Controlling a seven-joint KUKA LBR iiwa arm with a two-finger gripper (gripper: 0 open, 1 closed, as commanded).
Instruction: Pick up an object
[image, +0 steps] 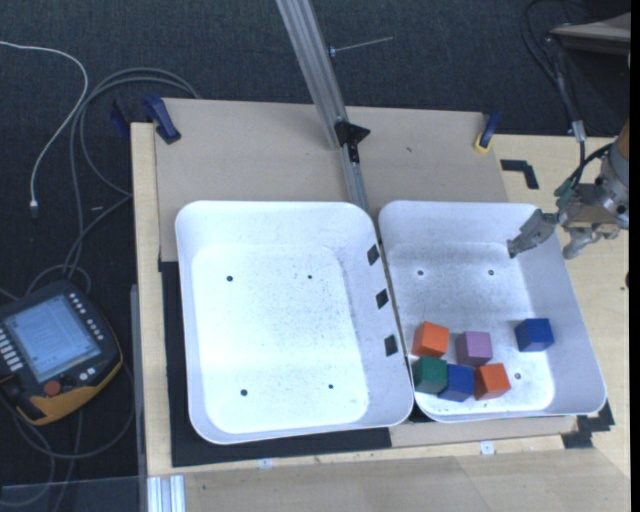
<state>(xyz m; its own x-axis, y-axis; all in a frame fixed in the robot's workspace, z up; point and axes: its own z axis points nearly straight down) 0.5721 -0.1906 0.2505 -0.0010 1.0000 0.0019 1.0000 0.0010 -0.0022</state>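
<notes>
Blocks crowd the front edge of the right bin (560, 290): an orange block (432, 339), a purple block (474, 347), a green block (430, 375), a blue block (460, 381) and a second orange block (492, 380) sit packed together, most of them touching. A lone blue block (534, 334) lies apart, nearer the bin's right edge. The left bin (200, 230) sits beside it.

The gripper (550, 234) hangs over the right bin's back right corner, its fingers spread apart with nothing between them, well away from every block.

The main risk is probably the cluster. Fingers coming down there have little room, so one could land on a neighbour, shove the group against the bin's wall, or pinch two blocks and drop both. The lone blue block looks the safer target, though a glancing close on its corners could twist it out of the grasp.
</notes>
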